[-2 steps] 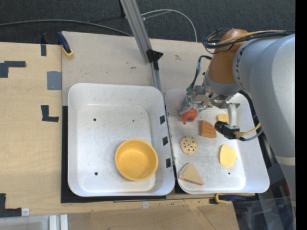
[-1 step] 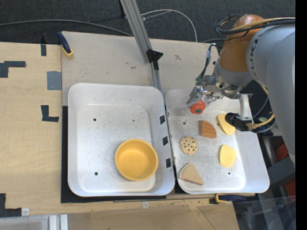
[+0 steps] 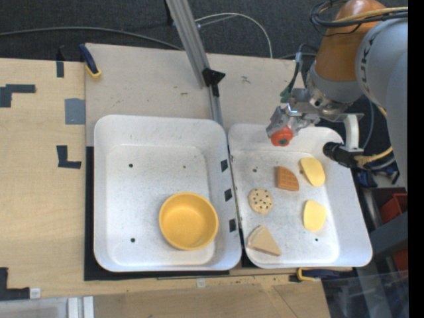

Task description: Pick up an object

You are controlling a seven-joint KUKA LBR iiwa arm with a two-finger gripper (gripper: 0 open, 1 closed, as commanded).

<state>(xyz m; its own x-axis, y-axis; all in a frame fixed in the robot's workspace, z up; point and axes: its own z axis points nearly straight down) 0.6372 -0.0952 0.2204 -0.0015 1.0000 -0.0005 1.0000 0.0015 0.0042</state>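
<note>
My fingers point(image 3: 283, 126) are clamped on a small red-orange piece point(image 3: 282, 137), maybe a toy tomato. It hangs at my tips over the far edge of the right bin point(image 3: 351, 244), w/ the gripper body pale grey above it.

Below me in the right bin, 5 loose items. 2 yellow slices: one point(image 3: 313, 171) near the right wall, one point(image 3: 315, 215) closer to the camera. 1 orange-brown wedge point(image 3: 287, 178) just beside the upper slice. 1 round cookie w/ dark chips point(image 3: 261, 201) left of centre. 1 tan triangular wedge point(image 3: 264, 241) at the near left corner. All lie apart from my fingers; nothing stands btw me and them.

Left bin point(image 3: 119, 144) holds 1 yellow bowl point(image 3: 189, 220), upright, near its front right. A grey pole point(image 3: 189, 32) slants down to the seam btw the bins. Black cable point(image 3: 344, 154) loops right of my wrist.
</note>
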